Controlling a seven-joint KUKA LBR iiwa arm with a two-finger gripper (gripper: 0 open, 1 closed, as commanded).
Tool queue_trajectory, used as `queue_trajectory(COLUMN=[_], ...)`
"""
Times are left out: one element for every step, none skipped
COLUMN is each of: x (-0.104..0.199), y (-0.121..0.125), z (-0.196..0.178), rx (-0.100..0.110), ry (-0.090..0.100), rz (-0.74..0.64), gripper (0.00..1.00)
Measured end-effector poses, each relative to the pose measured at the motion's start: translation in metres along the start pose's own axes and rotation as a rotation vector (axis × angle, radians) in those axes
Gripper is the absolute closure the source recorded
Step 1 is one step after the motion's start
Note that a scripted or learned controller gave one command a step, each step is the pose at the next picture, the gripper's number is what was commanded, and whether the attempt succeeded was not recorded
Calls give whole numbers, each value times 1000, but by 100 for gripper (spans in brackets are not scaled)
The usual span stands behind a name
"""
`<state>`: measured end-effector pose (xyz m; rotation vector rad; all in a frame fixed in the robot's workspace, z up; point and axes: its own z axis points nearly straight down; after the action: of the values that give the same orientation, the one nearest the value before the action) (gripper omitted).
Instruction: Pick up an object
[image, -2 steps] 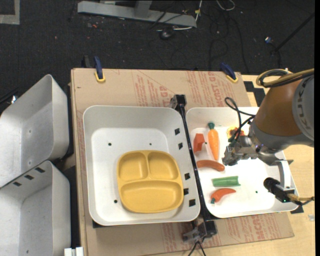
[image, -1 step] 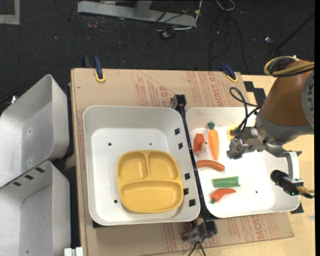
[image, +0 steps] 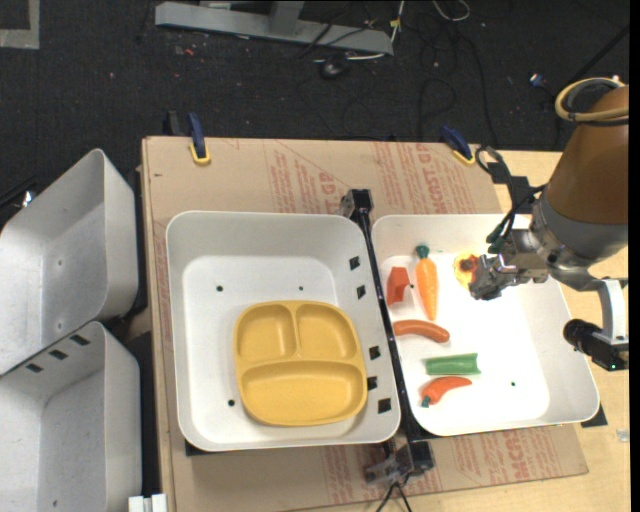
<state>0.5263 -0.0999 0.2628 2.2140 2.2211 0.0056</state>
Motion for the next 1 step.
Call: queue_trajectory(x=[53], y=[8], z=[-4], rx=[5], ry=[2], rz=[-4], gripper=[100])
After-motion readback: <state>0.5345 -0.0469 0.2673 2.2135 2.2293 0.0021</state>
